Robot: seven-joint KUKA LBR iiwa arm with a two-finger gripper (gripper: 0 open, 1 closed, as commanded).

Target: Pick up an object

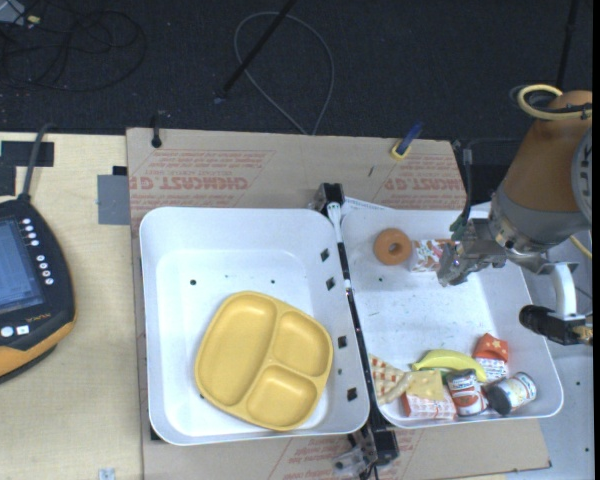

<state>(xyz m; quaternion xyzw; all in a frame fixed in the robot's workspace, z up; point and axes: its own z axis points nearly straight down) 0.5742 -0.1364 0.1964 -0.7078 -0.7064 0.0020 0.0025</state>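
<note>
Right now our gripper (458, 266) hangs low at the far right edge of the right white bin (430, 348), over a small red-and-white wrapped packet (429, 255); whether it holds anything, we cannot tell. Just left of the packet lies a brown ring-shaped doughnut (391, 247). A yellow banana (450, 361), a small can (510, 393) and other packets crowd the near right corner. We judge a straight, centred descent on the packet best, clear of the bin wall.
</note>
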